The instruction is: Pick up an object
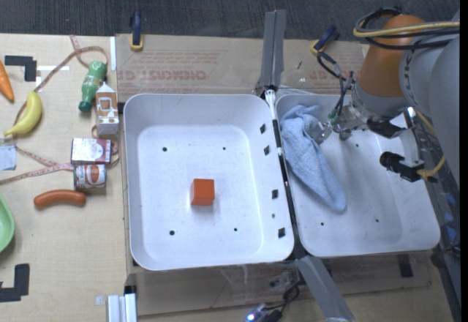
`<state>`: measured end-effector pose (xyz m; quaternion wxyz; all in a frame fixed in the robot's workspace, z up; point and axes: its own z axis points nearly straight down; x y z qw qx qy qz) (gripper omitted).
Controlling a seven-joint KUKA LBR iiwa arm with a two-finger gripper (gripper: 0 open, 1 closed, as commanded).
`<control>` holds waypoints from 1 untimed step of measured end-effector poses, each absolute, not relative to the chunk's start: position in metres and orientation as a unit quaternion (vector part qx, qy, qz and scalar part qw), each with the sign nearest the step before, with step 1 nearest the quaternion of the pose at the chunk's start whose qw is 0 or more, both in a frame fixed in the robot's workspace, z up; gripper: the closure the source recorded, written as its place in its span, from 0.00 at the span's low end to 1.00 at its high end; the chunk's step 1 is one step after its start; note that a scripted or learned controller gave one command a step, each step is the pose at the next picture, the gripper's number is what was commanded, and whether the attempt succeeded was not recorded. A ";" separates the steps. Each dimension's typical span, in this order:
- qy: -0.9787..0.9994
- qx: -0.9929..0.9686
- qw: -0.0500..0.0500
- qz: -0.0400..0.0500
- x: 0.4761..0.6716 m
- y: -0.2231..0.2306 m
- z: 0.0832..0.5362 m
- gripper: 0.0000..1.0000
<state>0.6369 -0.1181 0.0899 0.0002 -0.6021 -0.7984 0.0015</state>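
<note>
Dark carpet runs along the top of the camera view, and below it you have a pale wooden bench (58,240) carrying two shallow white bins side by side.

Look first at the left bin (146,167): an orange block (203,192) sits alone on its floor, a little toward six o'clock from the middle, well apart from every wall. It looks rigid and square-sided, probably light, so you could take it across two opposite flat faces without fuss.

Now the right bin (380,218). A light blue cloth (311,159) lies crumpled along its nine o'clock side, running from about eleven o'clock down toward the centre. The gripper (327,128) has its tip at the cloth's upper end, around eleven o'clock in that bin, touching or just above the bunched fabric. You cannot tell from this angle whether the tool is spread or pressed together, nor whether any fabric sits within it.

The cloth will handle soft and limp; it should drape and trail when lifted. Aim for a raised fold near the bunched upper end, since flat single layers are likely to slip free.

Off to nine o'clock on the bench lie a banana (26,114), a green bottle (92,83) and a sausage (60,199), all outside the bins.
</note>
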 end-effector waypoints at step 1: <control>-0.831 -0.556 -0.001 0.002 0.659 -0.103 0.090 0.00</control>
